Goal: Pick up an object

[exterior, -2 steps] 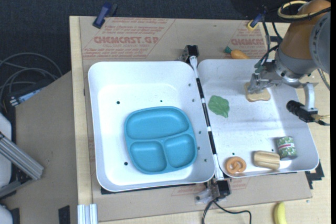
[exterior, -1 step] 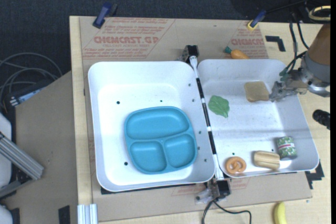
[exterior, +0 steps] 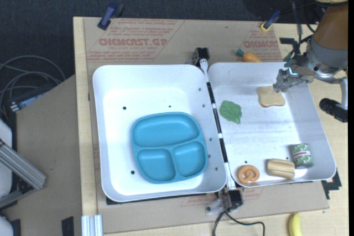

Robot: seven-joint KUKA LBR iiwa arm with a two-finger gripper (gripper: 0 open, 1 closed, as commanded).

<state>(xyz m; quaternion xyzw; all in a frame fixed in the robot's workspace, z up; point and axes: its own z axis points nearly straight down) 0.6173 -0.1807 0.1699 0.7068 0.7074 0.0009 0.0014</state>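
Because the gripper [exterior: 283, 82] hangs over the right bin's [exterior: 315, 119] far side, touching the tan bread-slice toy [exterior: 270, 97], a grasp appears intended.

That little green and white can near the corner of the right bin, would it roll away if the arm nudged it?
Probably. The can is round-sided, so a sideways push could roll or tip it. It looks small and likely light, and the bread roll beside it might stop it.

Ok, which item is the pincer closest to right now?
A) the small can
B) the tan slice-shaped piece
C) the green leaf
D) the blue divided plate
B: the pincer is at the upper edge of the tan slice-shaped piece in the right bin, far from the other items.
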